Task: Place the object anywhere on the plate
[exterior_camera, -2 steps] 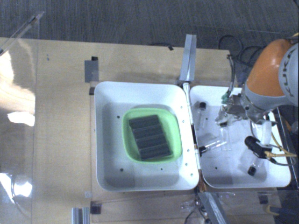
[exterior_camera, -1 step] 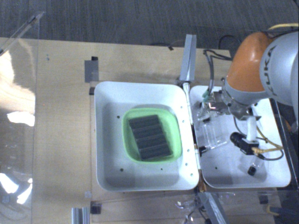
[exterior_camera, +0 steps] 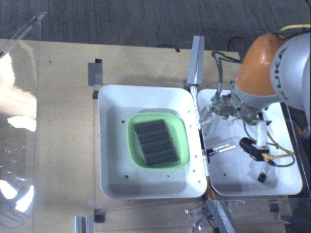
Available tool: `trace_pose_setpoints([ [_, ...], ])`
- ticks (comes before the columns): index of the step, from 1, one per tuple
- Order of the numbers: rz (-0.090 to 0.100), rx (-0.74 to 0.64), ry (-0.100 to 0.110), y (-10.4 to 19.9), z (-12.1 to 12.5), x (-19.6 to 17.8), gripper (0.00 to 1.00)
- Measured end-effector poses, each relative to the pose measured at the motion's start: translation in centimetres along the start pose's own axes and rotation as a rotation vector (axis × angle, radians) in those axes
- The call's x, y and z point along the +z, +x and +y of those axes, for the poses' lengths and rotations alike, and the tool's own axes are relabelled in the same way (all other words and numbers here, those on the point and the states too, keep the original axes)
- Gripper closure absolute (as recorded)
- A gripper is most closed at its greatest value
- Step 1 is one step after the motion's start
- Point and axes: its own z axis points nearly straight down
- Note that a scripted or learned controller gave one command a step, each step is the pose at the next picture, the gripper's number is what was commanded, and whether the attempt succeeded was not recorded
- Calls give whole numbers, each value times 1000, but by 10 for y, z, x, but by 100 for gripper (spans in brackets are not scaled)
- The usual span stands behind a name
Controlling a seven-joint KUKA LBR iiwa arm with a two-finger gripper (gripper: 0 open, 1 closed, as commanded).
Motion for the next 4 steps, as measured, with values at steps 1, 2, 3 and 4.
trace_pose_setpoints([
  [1,-1,6,0,-66,-77,-22,0],
  [2,-4,-90,-6,-121,-77,-152,0],
  [3,-7,-14,-8,-167,-74,-253,0],
  [4,-6,108,-6,-167,-77,-252,0],
])
